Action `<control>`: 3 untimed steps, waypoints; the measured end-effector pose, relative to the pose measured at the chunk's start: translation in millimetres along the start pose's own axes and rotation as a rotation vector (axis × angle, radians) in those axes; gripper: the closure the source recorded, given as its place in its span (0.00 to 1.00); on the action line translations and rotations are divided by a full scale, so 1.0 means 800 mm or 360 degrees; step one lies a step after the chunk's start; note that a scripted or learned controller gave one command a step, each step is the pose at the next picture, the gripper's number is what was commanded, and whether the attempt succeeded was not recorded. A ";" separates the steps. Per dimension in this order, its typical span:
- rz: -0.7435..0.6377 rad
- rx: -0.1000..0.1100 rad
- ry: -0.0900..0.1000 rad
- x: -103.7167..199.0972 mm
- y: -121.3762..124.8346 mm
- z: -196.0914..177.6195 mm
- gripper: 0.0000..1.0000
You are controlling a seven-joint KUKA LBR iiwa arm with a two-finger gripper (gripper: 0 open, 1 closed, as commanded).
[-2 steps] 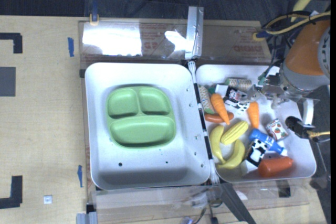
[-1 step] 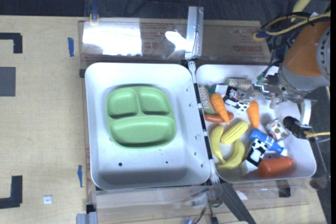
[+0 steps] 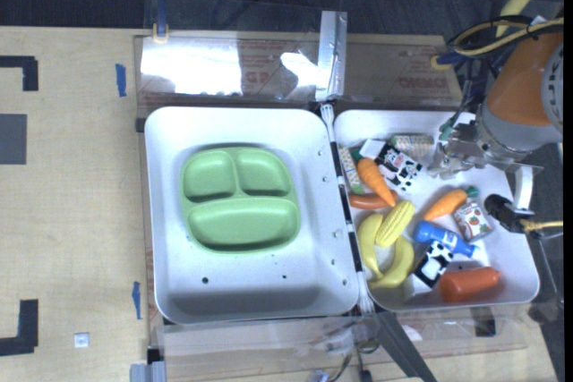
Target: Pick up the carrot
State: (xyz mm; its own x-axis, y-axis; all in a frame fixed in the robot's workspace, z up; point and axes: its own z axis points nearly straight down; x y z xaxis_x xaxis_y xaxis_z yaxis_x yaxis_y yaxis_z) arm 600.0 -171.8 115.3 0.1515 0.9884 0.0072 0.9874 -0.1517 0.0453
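Observation:
Two orange carrots lie in the right bin. One carrot slants along the bin's left side, beside a cow-patterned toy. The other carrot lies near the middle, pointing up to the right. My gripper hangs over the bin's far right part, above and just behind the middle carrot. The grey arm with its orange band hides the bin's far right corner. Nothing is visibly held.
The right bin also holds a corn cob, a yellow banana, a red sausage-like toy, a blue piece and a small box. In the left bin lies a green divided plate.

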 end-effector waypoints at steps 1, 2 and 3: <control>0.0001 0.0000 -0.0001 -0.001 0.000 0.000 0.00; 0.0001 0.0003 -0.0001 -0.001 0.001 -0.008 1.00; 0.0001 0.0003 -0.0001 -0.001 0.001 -0.008 0.00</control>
State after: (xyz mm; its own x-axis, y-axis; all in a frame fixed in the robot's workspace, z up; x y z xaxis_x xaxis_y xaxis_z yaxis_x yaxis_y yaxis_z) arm 600.6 -172.8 121.9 0.1522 0.9883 0.0063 0.9874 -0.1523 0.0434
